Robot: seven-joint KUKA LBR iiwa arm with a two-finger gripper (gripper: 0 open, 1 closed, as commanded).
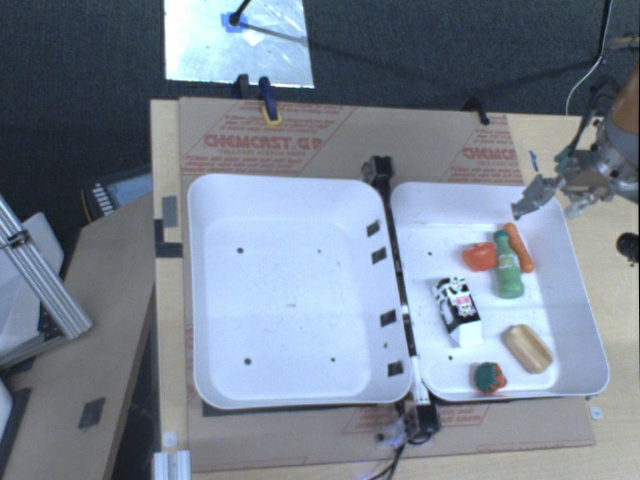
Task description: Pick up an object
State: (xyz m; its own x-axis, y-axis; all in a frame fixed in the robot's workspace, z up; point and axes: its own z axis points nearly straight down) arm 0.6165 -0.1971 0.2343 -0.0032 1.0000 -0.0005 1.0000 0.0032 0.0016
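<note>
The right bin (580, 298) holds several small objects. A green bottle (508, 270) lies beside an orange carrot (518, 247) and a red-orange piece (480, 257). A black-and-white cow-patterned box (457, 304) sits mid-bin. A tan bread roll (528, 349) and a small red-and-green item (488, 377) lie near the front. My gripper (552, 202) hangs above the bin's far right corner, up and to the right of the carrot. It is open, with nothing between its fingers.
The left bin (290, 193) sits beside the right one, with a black-clipped divider (392, 268) where they meet. A shiny metal sheet (238, 28) lies beyond the bench. An aluminium rail (40, 278) stands at the left.
</note>
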